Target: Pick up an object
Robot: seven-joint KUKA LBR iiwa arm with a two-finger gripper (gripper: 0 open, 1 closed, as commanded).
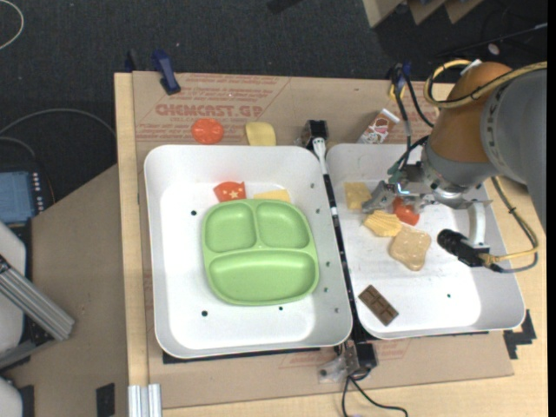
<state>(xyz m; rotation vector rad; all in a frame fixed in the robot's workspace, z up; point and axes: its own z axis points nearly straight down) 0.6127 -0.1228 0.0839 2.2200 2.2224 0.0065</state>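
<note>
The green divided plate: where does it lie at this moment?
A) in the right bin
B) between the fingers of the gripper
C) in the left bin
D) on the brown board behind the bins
C: the green divided plate rests flat on the floor of the left bin, apart from the gripper, which is over the right bin.

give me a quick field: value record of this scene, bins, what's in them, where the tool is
left bin: green divided plate, red piece and pale yellow piece behind it
right bin: two yellow pieces, tan toast-like piece, brown chocolate-like bar, small red item
tool: low in the right bin, by the small red item
bench beyond bins: orange round item, yellow item, small packet
grasp: cannot tell
</note>
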